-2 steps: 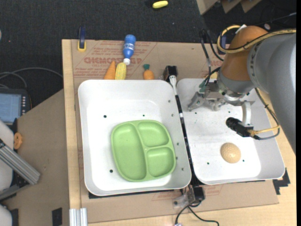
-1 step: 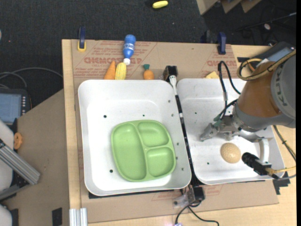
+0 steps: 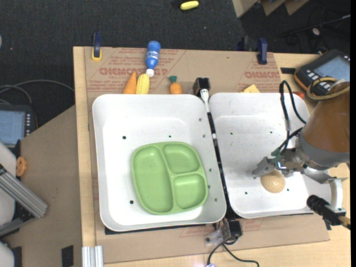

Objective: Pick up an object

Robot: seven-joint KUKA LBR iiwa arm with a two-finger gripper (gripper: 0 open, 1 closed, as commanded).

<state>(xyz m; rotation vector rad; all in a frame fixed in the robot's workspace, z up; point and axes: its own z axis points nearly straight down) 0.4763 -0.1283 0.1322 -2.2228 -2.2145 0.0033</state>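
Round beige potato-like object [image 3: 273, 183] lies in the right shallow white bin [image 3: 245, 149], just below the metal two-finger gripper [image 3: 276, 166] and touching its fingertips or nearly so. Its skin is pale tan, smooth and matte. Whether the gripper stands apart or together, one cannot tell.

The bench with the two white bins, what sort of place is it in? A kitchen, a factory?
Most likely a robotics lab. A robot arm reaches over the right bin, toy foods like a corn cob lie on the cardboard-topped bench, and a cable trails off its front edge.
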